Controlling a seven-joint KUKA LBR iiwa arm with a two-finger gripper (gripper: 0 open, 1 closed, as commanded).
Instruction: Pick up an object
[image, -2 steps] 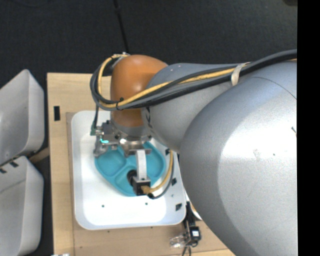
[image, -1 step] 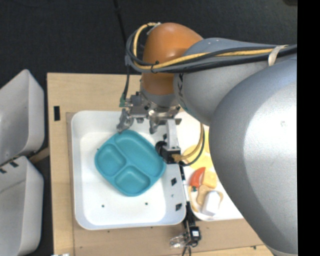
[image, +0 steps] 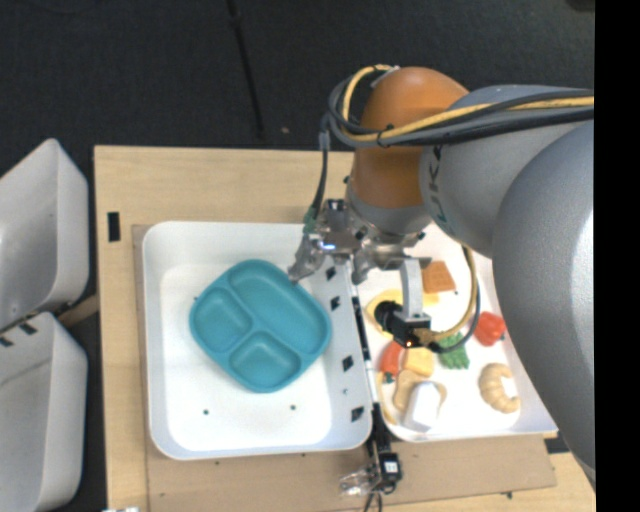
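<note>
My gripper (image: 330, 268) hangs over the divider between the two bins, at the far right corner of a teal divided plate (image: 260, 325). Its two fingers (image: 302, 264) are spread open, and nothing shows between them. The plate lies flat in the left bin (image: 200, 425). In the right bin (image: 525, 425) are several toy foods: an orange block (image: 437, 277), a red piece (image: 489, 328), a green piece (image: 455, 356), a yellow block (image: 420, 362), a tan croissant (image: 498, 388) and a white piece (image: 422, 406). The arm hides the far part of that bin.
The raised rims of the two bins meet just under the gripper (image: 350, 350). The wooden bench (image: 120, 200) runs round both bins. White padded blocks (image: 40, 220) stand off the bench at the left. The arm's bulk covers the right side.
</note>
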